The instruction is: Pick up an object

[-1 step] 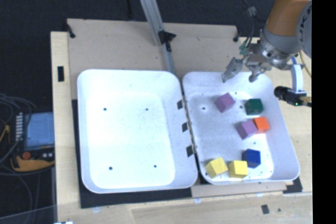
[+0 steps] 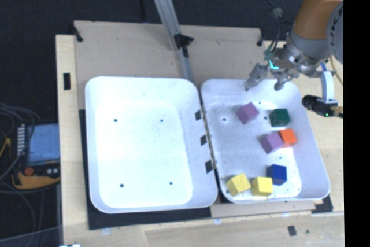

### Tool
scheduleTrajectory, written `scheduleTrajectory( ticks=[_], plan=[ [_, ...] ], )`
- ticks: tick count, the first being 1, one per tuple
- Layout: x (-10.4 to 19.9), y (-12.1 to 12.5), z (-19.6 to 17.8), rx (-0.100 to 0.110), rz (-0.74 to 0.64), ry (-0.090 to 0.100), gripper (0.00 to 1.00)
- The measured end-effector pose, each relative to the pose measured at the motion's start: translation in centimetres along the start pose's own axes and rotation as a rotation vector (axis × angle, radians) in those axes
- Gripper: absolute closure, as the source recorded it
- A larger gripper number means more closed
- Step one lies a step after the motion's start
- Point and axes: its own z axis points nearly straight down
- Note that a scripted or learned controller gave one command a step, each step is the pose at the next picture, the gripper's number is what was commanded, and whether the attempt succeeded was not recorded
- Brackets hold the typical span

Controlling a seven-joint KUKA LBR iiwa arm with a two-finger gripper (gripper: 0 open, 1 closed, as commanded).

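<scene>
The right bin (image 2: pixel 231 142) holds several small blocks: a purple one (image 2: pixel 247 113), a green one (image 2: pixel 279 118), an orange one (image 2: pixel 288 136) touching a second purple one (image 2: pixel 270 142), a blue one (image 2: pixel 277 173), and two yellow ones (image 2: pixel 238 184) (image 2: pixel 262 185) at the near edge. My gripper (image 2: pixel 267 79) hangs above the bin's far edge, up and to the right of the first purple block. Its two fingers stand apart and open, with nothing between them.
The left bin (image 2: pixel 141 142) lies beside the right one. A slanted metal pole (image 2: pixel 165 8) rises behind the bins. A blue box and cables (image 2: pixel 40 147) sit off the bench at the left.
</scene>
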Motion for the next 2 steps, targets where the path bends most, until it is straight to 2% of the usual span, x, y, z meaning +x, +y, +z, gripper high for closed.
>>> scheduleTrajectory(
  ticks=[1, 2],
  plan=[
    [0.0, 0.6, 4.4, 0.003, -0.002, 0.001, 0.00],
    [-0.4, 0.1, 10.6, 0.005, 0.004, 0.001, 0.00]
  ],
)
